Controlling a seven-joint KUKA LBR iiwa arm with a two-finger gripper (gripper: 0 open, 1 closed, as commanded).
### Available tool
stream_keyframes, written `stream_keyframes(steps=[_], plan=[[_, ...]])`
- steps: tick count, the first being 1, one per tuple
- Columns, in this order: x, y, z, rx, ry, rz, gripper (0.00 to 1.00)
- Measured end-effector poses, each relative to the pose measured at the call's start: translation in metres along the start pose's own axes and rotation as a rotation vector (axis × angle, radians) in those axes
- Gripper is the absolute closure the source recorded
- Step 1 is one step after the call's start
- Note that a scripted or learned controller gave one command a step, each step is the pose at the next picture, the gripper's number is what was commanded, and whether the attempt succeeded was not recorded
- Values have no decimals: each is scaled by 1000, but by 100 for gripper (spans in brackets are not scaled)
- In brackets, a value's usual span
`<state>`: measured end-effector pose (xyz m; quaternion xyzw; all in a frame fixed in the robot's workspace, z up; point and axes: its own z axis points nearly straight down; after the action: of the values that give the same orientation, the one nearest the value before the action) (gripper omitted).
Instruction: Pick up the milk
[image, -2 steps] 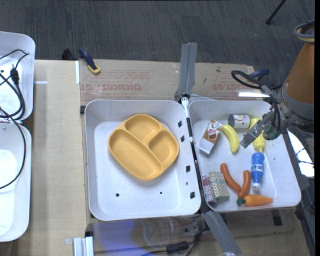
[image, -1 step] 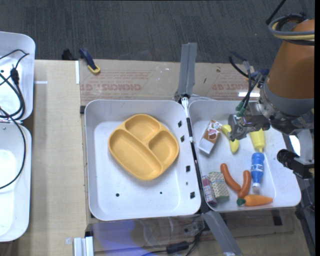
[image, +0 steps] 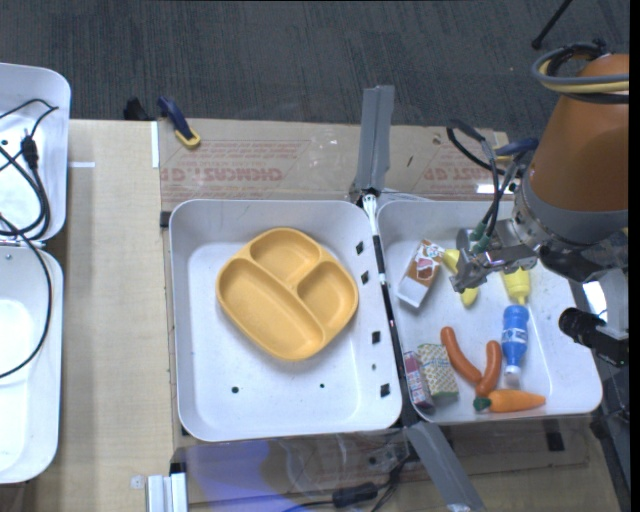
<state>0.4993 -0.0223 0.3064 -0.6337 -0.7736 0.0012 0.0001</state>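
No legible writing on the milk (image: 421, 273), a small white carton with brown print, lying tilted in the right bin (image: 570, 405). Gripper (image: 470, 268) hovers just beside it; finger state unclear.

Hand (image: 478, 268) low in right bin (image: 570, 400), beside milk carton (image: 420, 274); yellow plate (image: 288, 292) in left bin (image: 200, 330)

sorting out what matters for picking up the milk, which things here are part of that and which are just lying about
For the job:
milk carton, in the right bin
gripper, just beside the carton

Lying about:
yellow divided plate, in the left bin
blue bottle
two sausages
carrot
green box
yellow bottle
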Motion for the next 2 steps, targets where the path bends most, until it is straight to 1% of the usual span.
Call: stream_keyframes(steps=[1,2], plan=[[-7,-20,-5,-2,0,-552,100],[24,-16,32,-3,0,-1188,100]])
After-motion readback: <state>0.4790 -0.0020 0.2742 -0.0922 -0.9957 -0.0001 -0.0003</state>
